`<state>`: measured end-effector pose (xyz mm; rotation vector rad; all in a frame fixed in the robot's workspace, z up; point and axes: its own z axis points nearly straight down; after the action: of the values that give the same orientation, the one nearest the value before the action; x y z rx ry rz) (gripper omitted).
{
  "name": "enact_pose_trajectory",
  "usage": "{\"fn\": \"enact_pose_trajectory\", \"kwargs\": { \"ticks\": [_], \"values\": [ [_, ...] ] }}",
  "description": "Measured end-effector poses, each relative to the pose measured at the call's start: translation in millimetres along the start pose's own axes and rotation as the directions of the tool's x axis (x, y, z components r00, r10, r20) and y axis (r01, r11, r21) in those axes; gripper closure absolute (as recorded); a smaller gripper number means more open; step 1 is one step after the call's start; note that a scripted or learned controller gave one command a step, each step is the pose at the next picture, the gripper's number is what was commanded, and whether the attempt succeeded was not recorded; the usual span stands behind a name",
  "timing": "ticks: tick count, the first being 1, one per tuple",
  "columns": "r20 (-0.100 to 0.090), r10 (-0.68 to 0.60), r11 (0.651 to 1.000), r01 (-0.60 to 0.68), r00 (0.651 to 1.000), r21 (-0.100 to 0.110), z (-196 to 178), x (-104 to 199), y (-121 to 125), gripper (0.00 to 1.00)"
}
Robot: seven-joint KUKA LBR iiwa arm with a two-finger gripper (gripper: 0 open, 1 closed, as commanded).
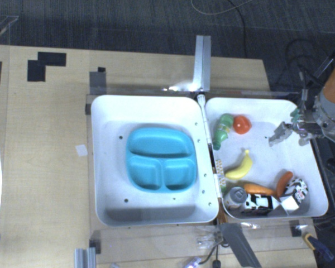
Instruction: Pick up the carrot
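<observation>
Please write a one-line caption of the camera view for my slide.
The tool hovers over the right bin, apart from the carrot at the bin's near edge; a blue tray sits in the left bin.

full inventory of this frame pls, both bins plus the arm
left bin: 1, white, left half of bench
tray: 1, blue, three compartments, in left bin
right bin: 1, white, beside left bin
carrot: 1, orange, near front wall of right bin
banana: 1, yellow, right bin middle
tomato: 1, red, back left of right bin
green vegetable: 1, green, left of tomato
gripper: 1, grey, over right bin's right side
</observation>
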<state>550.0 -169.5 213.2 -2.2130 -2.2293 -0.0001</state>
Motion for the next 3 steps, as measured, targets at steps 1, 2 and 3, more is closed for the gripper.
{"fn": "enact_pose_trajectory", "kwargs": {
  "ticks": [1,2,3],
  "values": [
    [0.002,0.147,0.989,-0.147,0.989,-0.021,106,55,-52,0.0],
    [-0.001,0.481,0.877,-0.481,0.877,-0.001,71,88,-50,0.0],
    [0.002,0.824,0.567,-0.824,0.567,0.0,22,84,26,0.0]
  ]
}}
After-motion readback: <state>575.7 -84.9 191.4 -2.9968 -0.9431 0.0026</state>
